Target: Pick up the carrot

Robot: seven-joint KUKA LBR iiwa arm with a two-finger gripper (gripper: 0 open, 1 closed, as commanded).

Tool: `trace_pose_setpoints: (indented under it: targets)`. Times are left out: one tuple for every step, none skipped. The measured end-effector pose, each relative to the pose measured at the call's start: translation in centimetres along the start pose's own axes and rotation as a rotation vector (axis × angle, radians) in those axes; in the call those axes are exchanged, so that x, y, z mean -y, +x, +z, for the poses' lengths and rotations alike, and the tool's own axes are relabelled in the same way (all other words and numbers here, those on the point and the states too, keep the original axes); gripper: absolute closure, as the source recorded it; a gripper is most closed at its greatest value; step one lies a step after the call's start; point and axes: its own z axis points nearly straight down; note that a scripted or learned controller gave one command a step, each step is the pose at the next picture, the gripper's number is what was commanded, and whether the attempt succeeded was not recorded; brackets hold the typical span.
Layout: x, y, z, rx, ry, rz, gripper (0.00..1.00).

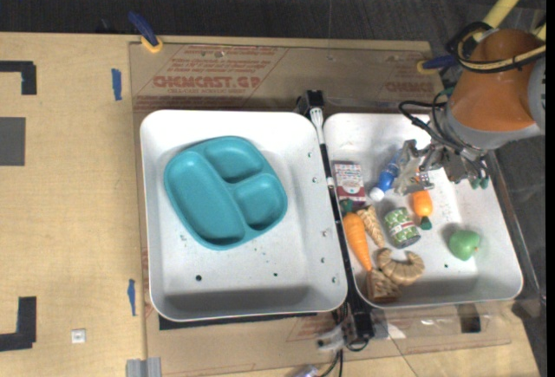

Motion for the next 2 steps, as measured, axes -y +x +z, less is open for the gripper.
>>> trace_pose_setpoints:
  targets:
    - [0.0, 0.1, 0.1, -0.003, -0.001, 0.000, 0.00]
    - [4.8, 4.4, 2.5, -0.046, -0.010, 0.041, 0.00]
